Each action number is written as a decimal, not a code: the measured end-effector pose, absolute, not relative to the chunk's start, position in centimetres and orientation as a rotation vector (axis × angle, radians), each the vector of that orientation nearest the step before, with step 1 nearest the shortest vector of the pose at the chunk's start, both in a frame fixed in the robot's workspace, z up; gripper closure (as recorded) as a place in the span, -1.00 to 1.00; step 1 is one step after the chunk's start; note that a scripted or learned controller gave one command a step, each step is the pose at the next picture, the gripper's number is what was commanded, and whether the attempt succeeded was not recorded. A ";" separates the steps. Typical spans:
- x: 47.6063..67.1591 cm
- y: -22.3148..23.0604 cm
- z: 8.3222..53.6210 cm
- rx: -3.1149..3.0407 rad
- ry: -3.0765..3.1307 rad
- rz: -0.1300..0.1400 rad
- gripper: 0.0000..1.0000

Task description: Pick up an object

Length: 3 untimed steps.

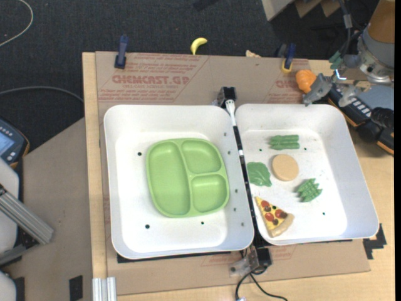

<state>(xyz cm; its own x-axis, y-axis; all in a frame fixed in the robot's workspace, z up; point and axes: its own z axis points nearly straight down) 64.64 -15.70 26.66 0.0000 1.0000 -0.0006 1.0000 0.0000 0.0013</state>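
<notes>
1. Brown cardboard [156, 80] covers the bench under two shallow white bins, with dark carpet beyond the far edge.
2. Nearest, in the right bin [332, 121], one toy pizza slice [274, 216] lies by the near-left corner.
3. Further in sit four more toys: one tan round disc [285, 167] near the middle, one green leafy piece [258, 173] just beside it on the left, one green ridged piece [308, 190] toward the right edge, and one green bean bundle [284, 142] toward the far edge. That makes five loose pieces, all lying apart from one another.
4. The left bin [122, 168] carries one green divided plate [188, 177] with three compartments, at its middle.
5. One black rod [233, 127] runs along the seam between the bins.
6. Two blue clamps [121, 51] grip the cardboard's far edge; one yellow banana toy [198, 44] lies on the carpet beyond it.
7. One orange ball [305, 79] rests on the cardboard behind the right bin's far edge.
8. The gripper [322, 88] hangs over the far right corner of the right bin, beside the orange ball; whether its fingers are parted cannot be told, and nothing is seen between them.
</notes>
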 end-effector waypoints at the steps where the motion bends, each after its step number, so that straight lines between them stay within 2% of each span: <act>1: 62.4 -12.0 16.7 2.225 2.230 -0.006 -1.00; 2: 59.7 -12.4 7.9 2.229 2.226 -0.008 -1.00; 3: 60.0 -12.5 9.6 2.222 2.218 0.002 1.00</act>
<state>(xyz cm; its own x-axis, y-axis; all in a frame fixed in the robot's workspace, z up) 60.03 -12.48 9.56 0.0015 1.0000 -0.0005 1.0000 -0.0015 0.0023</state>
